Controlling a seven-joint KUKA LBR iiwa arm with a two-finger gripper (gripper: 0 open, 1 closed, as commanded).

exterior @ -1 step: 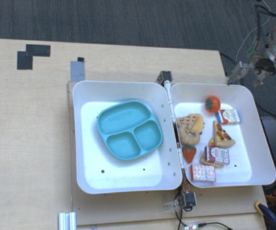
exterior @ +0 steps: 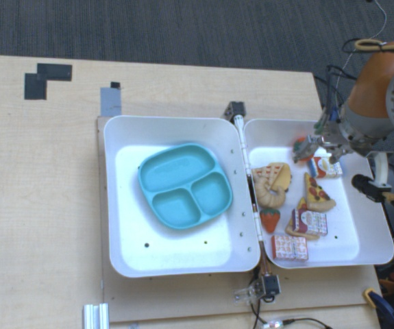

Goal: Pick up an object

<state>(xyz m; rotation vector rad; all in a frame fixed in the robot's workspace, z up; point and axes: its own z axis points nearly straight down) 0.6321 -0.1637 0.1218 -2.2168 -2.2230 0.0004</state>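
Observation:
My gripper (exterior: 318, 149) hangs over the far part of the right bin (exterior: 371, 242), with the orange-banded arm coming in from the right. Just left of it lies a small red-orange item (exterior: 301, 144), and a small white carton with red and blue print (exterior: 328, 167) sits right below it. Further in the same bin lie a tan waffle-like pastry (exterior: 272, 184), a pizza slice toy (exterior: 317, 195), a red strawberry (exterior: 271, 218), a red and white carton (exterior: 310, 223) and a pink box (exterior: 290, 249). Nothing shows between the fingers.
The left bin (exterior: 125, 245) holds a blue divided plate (exterior: 185, 185). A raised divider (exterior: 247, 177) separates the two bins. The right bin's objects crowd its left and middle; bare white floor shows along its right side.

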